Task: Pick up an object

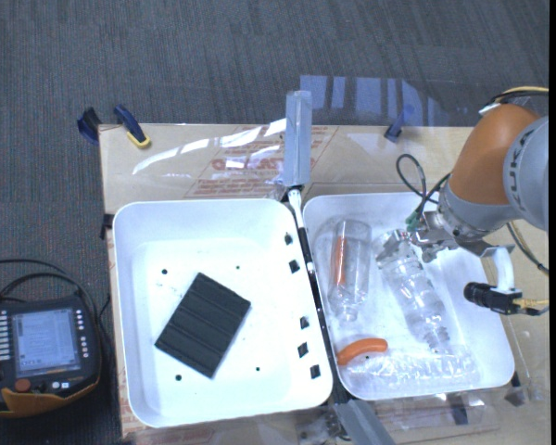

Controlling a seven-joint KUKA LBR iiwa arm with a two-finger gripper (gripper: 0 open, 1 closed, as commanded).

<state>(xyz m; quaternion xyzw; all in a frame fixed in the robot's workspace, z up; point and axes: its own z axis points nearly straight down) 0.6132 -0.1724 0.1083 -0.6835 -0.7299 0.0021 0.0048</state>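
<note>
The hand (410,241) hangs over clear bottles (417,295) in the right bin (500,341); a black pad (204,324) lies in the left.

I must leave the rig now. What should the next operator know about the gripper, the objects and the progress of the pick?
Gripper: low in the right bin, at the top end of a clear plastic bottle; finger state cannot be told, no hold confirmed.
Right bin also holds a second clear bottle, an orange object and a clear crumpled wrapper.
Left bin: a black ridged pad.
Done: approach. Left: grasp and lift an object.
</note>
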